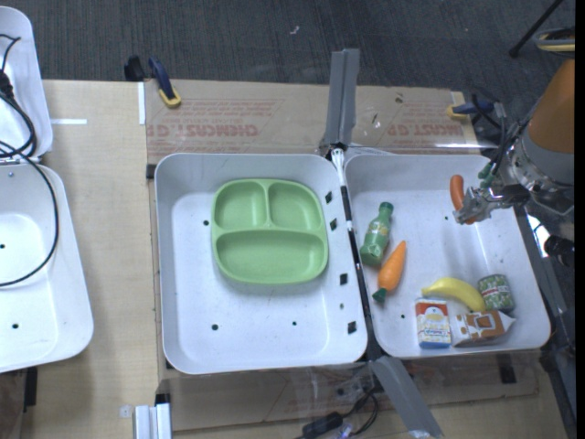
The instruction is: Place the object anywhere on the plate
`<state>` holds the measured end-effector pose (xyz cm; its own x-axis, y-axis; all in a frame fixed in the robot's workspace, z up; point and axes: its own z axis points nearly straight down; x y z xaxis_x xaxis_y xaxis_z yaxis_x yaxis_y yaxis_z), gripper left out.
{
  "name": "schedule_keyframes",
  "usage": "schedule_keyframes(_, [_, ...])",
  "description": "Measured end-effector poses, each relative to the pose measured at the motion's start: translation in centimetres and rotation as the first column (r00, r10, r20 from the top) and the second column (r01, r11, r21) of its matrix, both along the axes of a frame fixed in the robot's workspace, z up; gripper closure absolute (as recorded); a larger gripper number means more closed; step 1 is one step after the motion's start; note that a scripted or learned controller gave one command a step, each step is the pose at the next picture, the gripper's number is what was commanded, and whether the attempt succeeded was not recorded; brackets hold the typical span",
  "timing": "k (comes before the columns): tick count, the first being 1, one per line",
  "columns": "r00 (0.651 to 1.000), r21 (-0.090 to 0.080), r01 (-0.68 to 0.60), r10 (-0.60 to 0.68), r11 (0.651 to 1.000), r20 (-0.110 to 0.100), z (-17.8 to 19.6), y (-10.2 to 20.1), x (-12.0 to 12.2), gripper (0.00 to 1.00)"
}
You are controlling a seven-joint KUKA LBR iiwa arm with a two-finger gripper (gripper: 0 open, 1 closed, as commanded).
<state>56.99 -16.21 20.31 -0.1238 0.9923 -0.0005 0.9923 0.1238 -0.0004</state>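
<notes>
A green divided plate (270,233) lies flat in the left white bin (183,273), and it serves here as the landmark. Which object is meant is not given; the likeliest is a small orange-red sausage-shaped piece (456,191) in the right white bin (530,332), well to the right of the plate and a little farther back. Its long axis runs roughly front to back, almost upright in the view. The robot's hand (472,205) sits just beside this piece, on the side away from the plate, seemingly touching it. Whether the piece is actually between the fingers cannot be told, and the hand's opening cannot be made out either. Judging from this, the coming move runs leftward, across the wall between the bins, toward the plate. Between the hand and the plate, a green bottle (376,235) and an orange carrot (391,266) lie near that wall. Farther from the plate, toward the front, rest a banana (454,292), a green can (495,292) and two small cartons (454,325). Both bins stand on a wooden tabletop (101,144).
</notes>
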Motion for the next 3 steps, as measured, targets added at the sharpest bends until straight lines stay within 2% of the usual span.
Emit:
schedule_keyframes(1, [0.994, 0.000, -0.107, 0.107, 0.994, 0.000, 4.4, 7.2, 2.8, 1.00])
schedule_keyframes(2, [0.995, -0.001, -0.099, 0.099, 0.995, -0.001, 6.4, 19.1, 3.6, 1.00])
schedule_keyframes(3, [0.951, 0.000, -0.310, 0.310, 0.951, -0.003, -0.5, 22.2, 4.6, 1.00])
